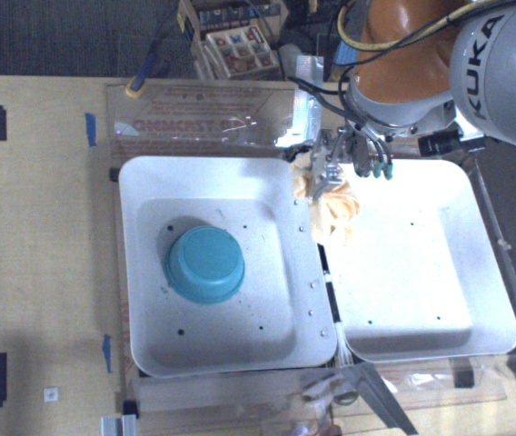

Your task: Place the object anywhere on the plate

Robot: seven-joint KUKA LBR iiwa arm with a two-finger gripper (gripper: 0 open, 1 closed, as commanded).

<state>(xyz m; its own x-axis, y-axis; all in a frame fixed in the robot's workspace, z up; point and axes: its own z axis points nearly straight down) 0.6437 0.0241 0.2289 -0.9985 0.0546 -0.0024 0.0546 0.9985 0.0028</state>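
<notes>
A round blue plate [205, 263] lies in the left white bin [149, 189], a little left of its middle. A soft, crumpled object in cream and pale orange [332, 209] hangs above the seam between the two bins, near their far edge. My gripper [325, 169] is right above it, and its fingers are shut on the object's upper part. The object's lower end dangles free over the right bin's left rim. The plate is well to the lower left of the gripper and apart from it.
The right white bin [421, 271] lies beneath the arm [403, 25]. A clear plastic sheet [203, 121] lies behind the left bin. Cables and boxes crowd the far side of the bench. The bins' raised rims meet at the middle.
</notes>
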